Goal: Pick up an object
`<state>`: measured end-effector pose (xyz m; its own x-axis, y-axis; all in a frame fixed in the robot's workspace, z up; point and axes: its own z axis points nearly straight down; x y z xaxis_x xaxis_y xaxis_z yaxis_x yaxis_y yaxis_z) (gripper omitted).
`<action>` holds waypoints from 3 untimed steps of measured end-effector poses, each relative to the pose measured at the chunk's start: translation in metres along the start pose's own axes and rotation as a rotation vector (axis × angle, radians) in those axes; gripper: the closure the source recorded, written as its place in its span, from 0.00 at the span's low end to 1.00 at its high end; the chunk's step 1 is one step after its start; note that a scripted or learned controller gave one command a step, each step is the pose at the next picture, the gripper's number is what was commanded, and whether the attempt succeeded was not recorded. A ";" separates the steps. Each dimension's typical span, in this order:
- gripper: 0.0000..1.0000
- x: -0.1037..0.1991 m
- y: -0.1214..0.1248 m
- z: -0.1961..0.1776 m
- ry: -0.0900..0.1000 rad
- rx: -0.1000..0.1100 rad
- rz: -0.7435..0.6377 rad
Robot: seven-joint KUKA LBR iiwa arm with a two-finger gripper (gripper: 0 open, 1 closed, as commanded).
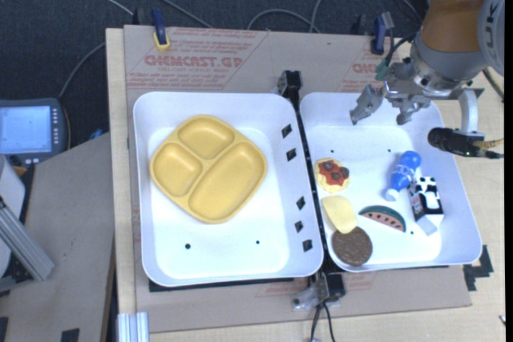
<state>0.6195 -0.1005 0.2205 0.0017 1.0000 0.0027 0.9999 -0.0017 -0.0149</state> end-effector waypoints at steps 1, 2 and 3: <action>0.00 0.000 0.003 -0.008 -0.001 -0.014 -0.002; 0.00 -0.001 0.000 0.035 -0.001 -0.008 -0.001; 0.00 -0.007 0.005 0.082 -0.002 -0.008 -0.001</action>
<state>0.6235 -0.1073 0.1387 0.0009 1.0000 0.0011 1.0000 -0.0009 -0.0070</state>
